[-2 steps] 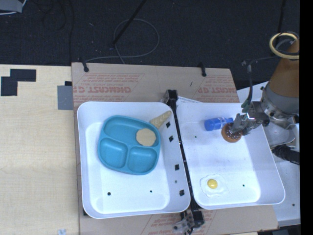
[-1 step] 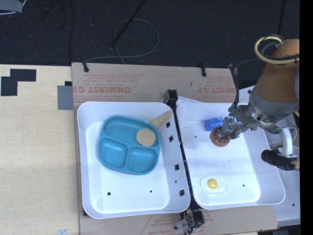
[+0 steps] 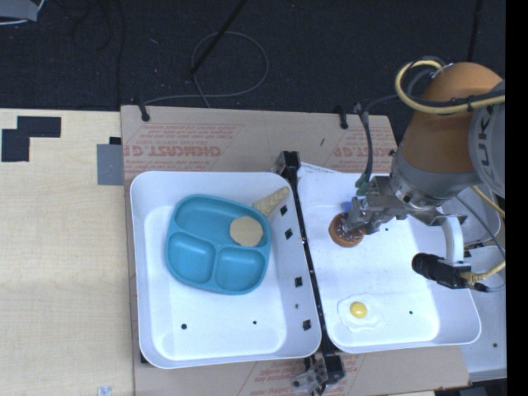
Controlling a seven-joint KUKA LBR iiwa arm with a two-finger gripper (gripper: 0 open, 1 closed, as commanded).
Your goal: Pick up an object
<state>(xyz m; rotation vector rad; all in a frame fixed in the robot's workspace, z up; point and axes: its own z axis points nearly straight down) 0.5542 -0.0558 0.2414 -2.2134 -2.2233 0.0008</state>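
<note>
Tool point(image 3: 356, 221) is poised over the brown doughnut point(image 3: 346, 232) at nine o'clock; finger state cannot be told; a centred, vertical descent is advised

We see a light wood tabletop point(image 3: 58, 246) running from the left edge under the setup, with dark rectangular marks point(image 3: 31, 135) and a grey patch point(image 3: 108, 162) near its back left. On it lies a brown cardboard sheet point(image 3: 247, 143) with mirrored red print, and two shallow white bins sit side by side on that sheet. The left bin point(image 3: 206, 337) and right bin point(image 3: 412, 324) touch along a black divider strip point(image 3: 301, 254) between them. Cardboard pokes out behind both bins and at the front edge. Behind the tabletop the floor point(image 3: 247, 40) is dark, with loose cables point(image 3: 231, 56) on it.
</note>
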